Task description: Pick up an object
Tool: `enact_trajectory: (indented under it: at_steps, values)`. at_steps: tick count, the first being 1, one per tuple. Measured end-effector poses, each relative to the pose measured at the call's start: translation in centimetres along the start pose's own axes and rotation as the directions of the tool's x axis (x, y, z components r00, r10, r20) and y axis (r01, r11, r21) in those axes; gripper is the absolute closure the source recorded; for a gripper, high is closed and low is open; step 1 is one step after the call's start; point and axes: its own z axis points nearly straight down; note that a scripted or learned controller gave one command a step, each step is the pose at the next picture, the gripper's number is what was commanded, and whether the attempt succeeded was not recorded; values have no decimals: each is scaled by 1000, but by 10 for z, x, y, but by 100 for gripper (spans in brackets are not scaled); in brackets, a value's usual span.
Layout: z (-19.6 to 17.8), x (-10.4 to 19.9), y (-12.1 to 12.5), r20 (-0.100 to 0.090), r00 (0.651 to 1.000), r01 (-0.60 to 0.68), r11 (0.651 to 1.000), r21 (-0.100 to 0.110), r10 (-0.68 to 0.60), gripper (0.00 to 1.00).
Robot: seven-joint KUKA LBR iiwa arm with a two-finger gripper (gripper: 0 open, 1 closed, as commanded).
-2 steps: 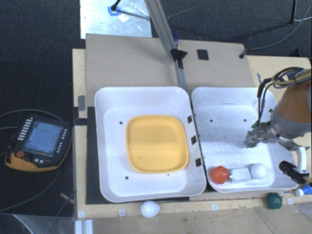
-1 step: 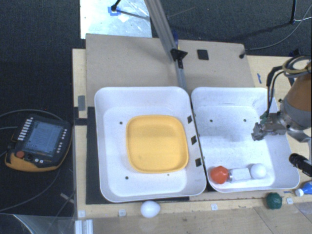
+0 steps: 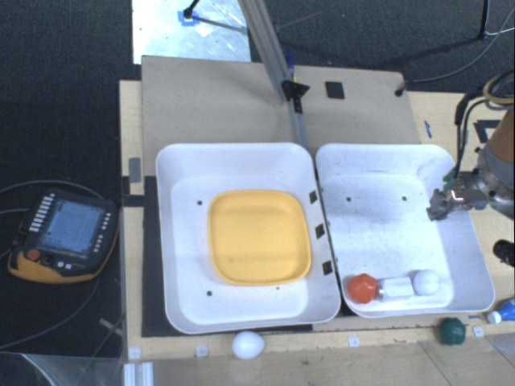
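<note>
two shallow white bins sit side by side on the bench. the left bin (image 3: 173, 215) holds a square yellow plate (image 3: 259, 236), which lies flat in the middle of its floor. the right bin (image 3: 386, 167) has three things near its near edge: an orange-red ball (image 3: 362, 288) at the left, a small white block (image 3: 396, 288) touching it or just beside it, and a white ball (image 3: 426, 281) at the right end of this row. the far part of the right bin floor is bare, with only small dark dots. the arm (image 3: 499, 155) comes in from the right, and the gripper (image 3: 441, 203) is at the right rim of the right bin, over its right side, well apart from the three things in the row. it is small and dark here, so i cannot tell how it stands, and nothing is seen in it. outside the bins, a white egg-shaped thing (image 3: 248, 344) lies on the bench just near the left bin's near edge, and a dark green ball (image 3: 451, 330) lies near the right bin's near right corner. a handheld control pendant (image 3: 63, 236) with a screen lies on the dark floor far to the left.
</note>
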Motion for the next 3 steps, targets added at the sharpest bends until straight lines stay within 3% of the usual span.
enact_trajectory:
  at_steps: [1,2,3]
  values:
    - [-20,0,1,-1,1000,0,1000,2,0,100]
    - [-17,51,17,-2,1000,5,1000,3,-5,100]
    - [-23,98,16,-2,1000,4,1000,3,-4,100]
